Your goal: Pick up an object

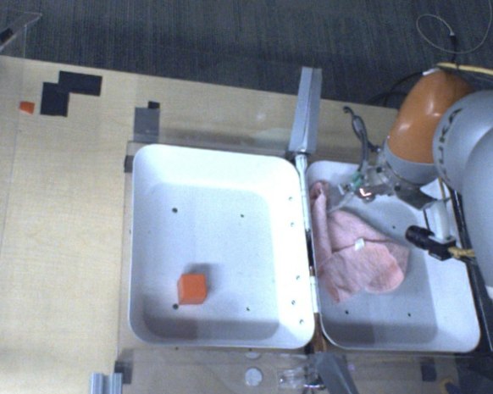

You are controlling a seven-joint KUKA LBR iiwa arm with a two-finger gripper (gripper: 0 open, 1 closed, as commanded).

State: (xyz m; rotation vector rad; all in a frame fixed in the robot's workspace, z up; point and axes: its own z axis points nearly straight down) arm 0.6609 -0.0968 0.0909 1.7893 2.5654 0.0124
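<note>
Jaws (359,185) state unclear, over pink cloth (356,256) at right bin (456,336) rear edge

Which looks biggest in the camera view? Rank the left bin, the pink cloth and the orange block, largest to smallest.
1. Left bin, by far the largest.
2. Pink cloth, crumpled in the right bin; it covers much less area than the left bin.
3. Orange block, clearly the smallest, lying in the left bin.

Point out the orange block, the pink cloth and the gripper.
orange block (192,289): camera view, on its top face.
pink cloth (356,258): camera view, on the bunched middle.
gripper (359,189): camera view, at its tip above the cloth.
</note>
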